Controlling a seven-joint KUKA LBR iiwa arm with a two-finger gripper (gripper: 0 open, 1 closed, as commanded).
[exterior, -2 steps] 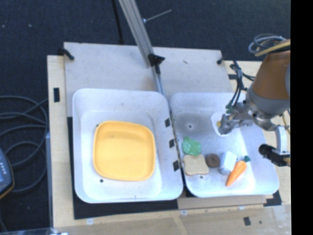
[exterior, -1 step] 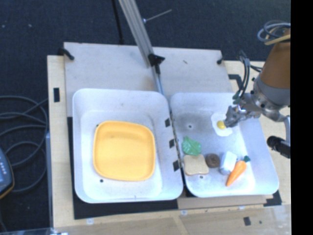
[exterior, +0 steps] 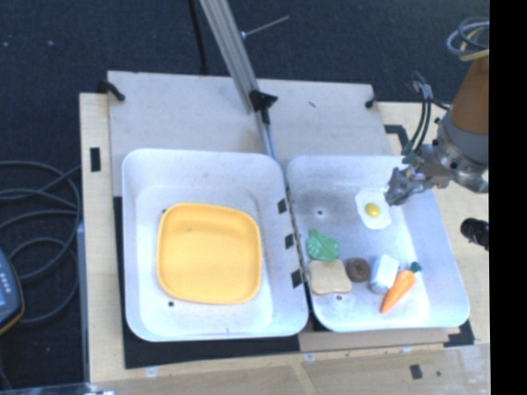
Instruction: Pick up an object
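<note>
Orange carrot (exterior: 398, 291) lies tilted, green-tipped; pincer (exterior: 400, 186) above fried egg (exterior: 373, 210), its state unreadable.

My pincer (exterior: 401, 186) hangs over the far right part of the right bin (exterior: 436, 303), just beside the fried egg (exterior: 373, 211) at its upper right edge. Nearer the front of that bin lie a green leaf (exterior: 322, 245), a slice of toast (exterior: 330, 278), a small brown round piece (exterior: 357, 269), a white block (exterior: 384, 271) and a carrot (exterior: 398, 290), close together. The left bin (exterior: 136, 179) holds a yellow plate (exterior: 209, 253) lying flat. Both bins sit on my bench (exterior: 99, 360).
</note>
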